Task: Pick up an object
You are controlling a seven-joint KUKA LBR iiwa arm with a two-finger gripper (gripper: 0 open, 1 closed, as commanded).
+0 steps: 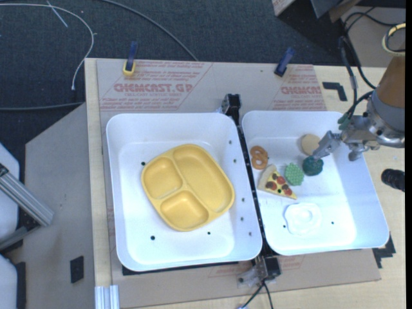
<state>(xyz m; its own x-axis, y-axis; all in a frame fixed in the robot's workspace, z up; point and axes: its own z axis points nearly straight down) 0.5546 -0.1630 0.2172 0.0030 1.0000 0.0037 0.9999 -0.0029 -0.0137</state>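
The tool (320, 148) hangs over the right bin (360, 230), its tip just above and beside a dark teal object (313, 167) and close to a tan round piece (309, 143); whether it is wide or narrow I cannot tell, since the tip is small and seen at a slant, and nothing shows gripped in it; the teal object looks like the nearest target, lying in the upper middle of that bin, touching or nearly touching a green piece (295, 174), with a pizza slice (277, 183), a pretzel (259, 156) and a white lid (302, 217) nearby; to do this well, the tool should centre over the teal object, come straight down and close across its narrow side, clear of the green neighbour; crowding could cause a nudge or a double grab; the left bin (129, 237) carries a yellow tray (187, 185), well apart.
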